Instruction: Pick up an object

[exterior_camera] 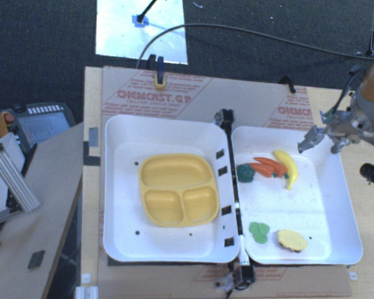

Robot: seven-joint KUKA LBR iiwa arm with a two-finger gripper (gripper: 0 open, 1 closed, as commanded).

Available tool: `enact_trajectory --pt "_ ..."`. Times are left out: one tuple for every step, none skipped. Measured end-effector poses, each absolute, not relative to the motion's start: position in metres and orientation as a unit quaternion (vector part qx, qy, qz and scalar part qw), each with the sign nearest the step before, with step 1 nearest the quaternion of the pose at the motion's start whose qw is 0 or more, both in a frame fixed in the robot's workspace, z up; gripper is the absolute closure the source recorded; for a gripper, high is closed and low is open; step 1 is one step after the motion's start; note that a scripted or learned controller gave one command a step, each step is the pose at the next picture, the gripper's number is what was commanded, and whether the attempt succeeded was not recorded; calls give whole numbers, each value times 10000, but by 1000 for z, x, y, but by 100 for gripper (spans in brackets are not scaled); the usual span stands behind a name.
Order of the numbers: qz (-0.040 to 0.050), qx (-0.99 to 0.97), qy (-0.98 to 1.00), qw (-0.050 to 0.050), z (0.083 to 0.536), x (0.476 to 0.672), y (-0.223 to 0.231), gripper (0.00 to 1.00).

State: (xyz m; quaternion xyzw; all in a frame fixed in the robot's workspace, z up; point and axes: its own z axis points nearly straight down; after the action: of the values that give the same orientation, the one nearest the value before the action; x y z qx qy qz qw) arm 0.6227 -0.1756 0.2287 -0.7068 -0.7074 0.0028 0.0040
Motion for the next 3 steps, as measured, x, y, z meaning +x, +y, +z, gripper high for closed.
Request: enact_trajectory --pt "-3 -7059 -7083 -6 235 625 -175 0" --pt "10 -7066 -7076 15 175 618 -173 0" --pt "5 -7067 -7075 7 131 611 -171 0"
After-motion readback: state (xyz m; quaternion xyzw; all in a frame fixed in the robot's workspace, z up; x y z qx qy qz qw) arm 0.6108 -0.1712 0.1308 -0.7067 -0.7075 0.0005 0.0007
